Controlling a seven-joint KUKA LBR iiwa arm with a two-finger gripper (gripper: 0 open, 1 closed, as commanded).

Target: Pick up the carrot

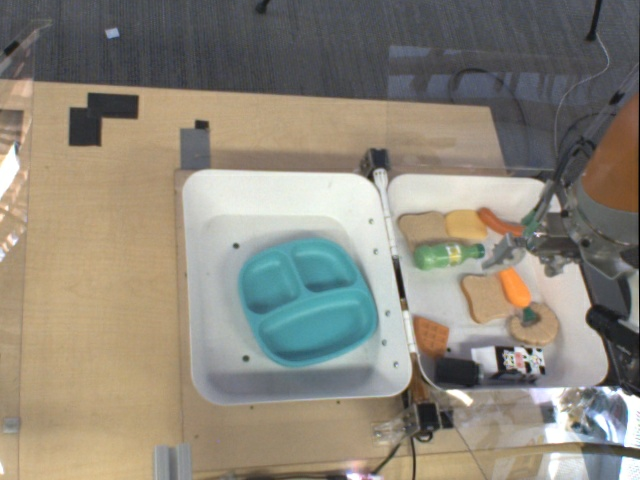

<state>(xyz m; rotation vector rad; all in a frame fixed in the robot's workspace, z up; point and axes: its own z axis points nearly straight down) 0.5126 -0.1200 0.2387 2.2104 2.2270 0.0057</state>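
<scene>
From where I stood, the bench carried two white bins side by side. The left bin held a teal divided plate lying flat near its centre. The right bin held the food items. The carrot lay at about the centre of that bin, tilted, its lower end resting against a round cookie-like piece at its 5 o'clock and its flank over the edge of a bread slice at its 8 o'clock. A green bottle lay on its side at the carrot's 10 o'clock, with a second bread slice and a yellow piece beyond it toward 11 o'clock. A sausage lay at 12 o'clock. An orange cracker sat at 8 o'clock, near the bin's left wall, with a black object and a small printed box along the near edge. The gripper was positioned just above the carrot at 12 o'clock, apart from it; its fingers appeared spread, with nothing between them.
</scene>
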